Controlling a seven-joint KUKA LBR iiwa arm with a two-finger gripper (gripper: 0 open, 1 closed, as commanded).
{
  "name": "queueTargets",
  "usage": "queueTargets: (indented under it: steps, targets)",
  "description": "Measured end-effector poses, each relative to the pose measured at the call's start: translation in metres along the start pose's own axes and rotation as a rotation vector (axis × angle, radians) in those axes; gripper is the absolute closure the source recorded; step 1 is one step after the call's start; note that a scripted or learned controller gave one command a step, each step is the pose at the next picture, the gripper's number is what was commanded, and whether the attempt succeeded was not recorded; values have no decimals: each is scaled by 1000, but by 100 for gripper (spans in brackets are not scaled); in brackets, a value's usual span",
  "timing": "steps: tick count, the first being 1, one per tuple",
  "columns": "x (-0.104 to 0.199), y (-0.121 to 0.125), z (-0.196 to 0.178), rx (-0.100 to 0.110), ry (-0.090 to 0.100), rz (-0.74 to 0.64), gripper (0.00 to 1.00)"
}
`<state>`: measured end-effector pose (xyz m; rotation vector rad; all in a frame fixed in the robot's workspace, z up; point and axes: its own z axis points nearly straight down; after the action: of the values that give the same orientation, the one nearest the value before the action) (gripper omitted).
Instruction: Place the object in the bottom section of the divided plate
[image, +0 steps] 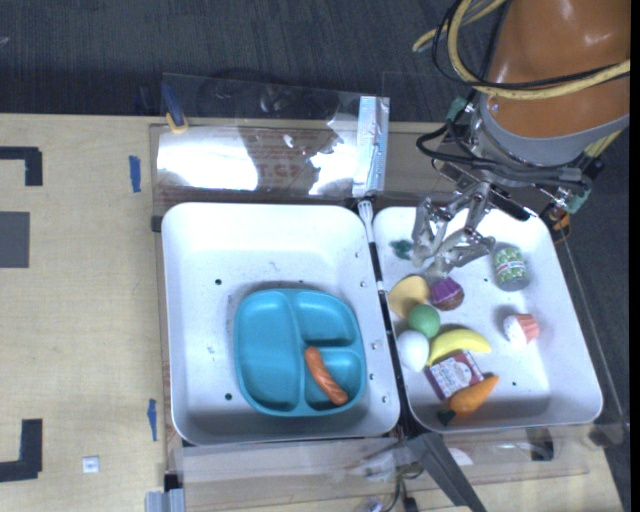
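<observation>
A blue divided plate (285, 350) lies in the left bin (200, 300). An orange sausage (325, 375) rests in the plate's lower right section. My gripper (446, 243) hangs over the upper part of the right bin (570, 390), fingers spread and nothing between them. Just below it lie a yellow lemon (407, 294) and a purple round fruit (447, 293). Further down are a green lime (425, 320), a white egg (412, 350), a banana (460, 343), a red packet (452, 375) and a carrot (474, 393).
A green-dotted can (509, 266) and a pink-and-white cupcake (522, 327) sit on the right side of the right bin. A small teal piece (402, 247) lies near the divider. A shiny clear panel (270, 150) stands behind the left bin.
</observation>
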<state>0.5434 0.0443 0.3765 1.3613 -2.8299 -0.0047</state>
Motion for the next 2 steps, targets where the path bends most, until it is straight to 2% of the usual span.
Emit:
queueTargets:
  steps: [1,2]
  targets:
    - [-80,-5,64,-6,2,-22,100]
    - [-10,-26,-7,7,-5,-358,100]
